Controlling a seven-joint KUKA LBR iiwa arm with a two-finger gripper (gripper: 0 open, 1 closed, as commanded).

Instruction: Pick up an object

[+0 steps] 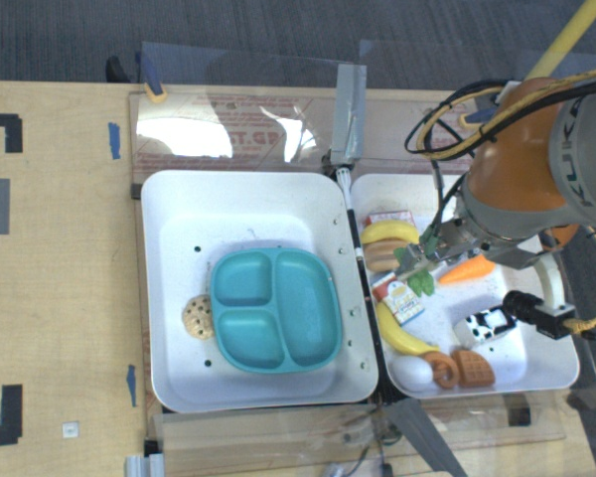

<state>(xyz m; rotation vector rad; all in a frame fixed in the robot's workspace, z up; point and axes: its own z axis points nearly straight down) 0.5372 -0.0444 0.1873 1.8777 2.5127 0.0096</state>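
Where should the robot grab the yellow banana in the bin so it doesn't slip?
Probably the banana's middle, coming straight down from above. It lies flat and curved in the right bin, so fingers could close across its narrow width. A small carton sits against its upper end, so the lower middle looks freer.

The cookie [197,316] peeks half out from behind the teal tray [275,309]. At right, the arm [536,157] runs off the frame's edge, covering part of the right bin [551,366].

A grey arm [576,157] with a broad orange band [512,167], looped black and yellow cables [447,117], dark lettering on its side
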